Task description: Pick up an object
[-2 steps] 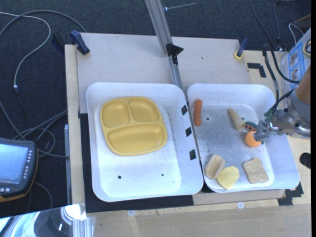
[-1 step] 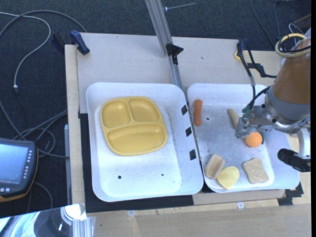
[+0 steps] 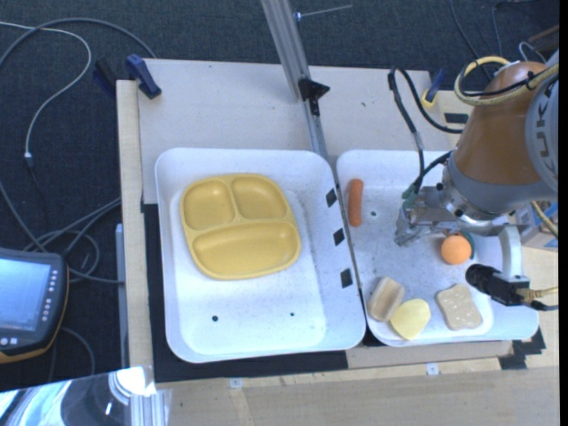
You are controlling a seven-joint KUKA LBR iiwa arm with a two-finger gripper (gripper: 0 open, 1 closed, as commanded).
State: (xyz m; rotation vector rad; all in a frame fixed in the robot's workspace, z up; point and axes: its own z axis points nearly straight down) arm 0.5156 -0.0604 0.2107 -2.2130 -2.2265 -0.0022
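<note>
The right bin (image 3: 382,171) holds several toy foods. An orange carrot (image 3: 356,201) lies upright near its left wall. An orange ball (image 3: 456,249) sits toward the right, and along the front edge lie a tan bread roll (image 3: 384,297), a yellow lemon-like piece (image 3: 410,319) and a beige cracker (image 3: 459,307). My gripper (image 3: 410,224) hangs low over the middle of this bin, just left of the orange ball and right of the carrot. Nothing shows between its fingers.
The left bin (image 3: 177,327) bears a yellow divided plate (image 3: 240,224). A metal pole (image 3: 288,38) slants in from the top over the gap between the bins. Black cables (image 3: 404,105) loop behind the right bin. A screen (image 3: 27,295) stands at far left.
</note>
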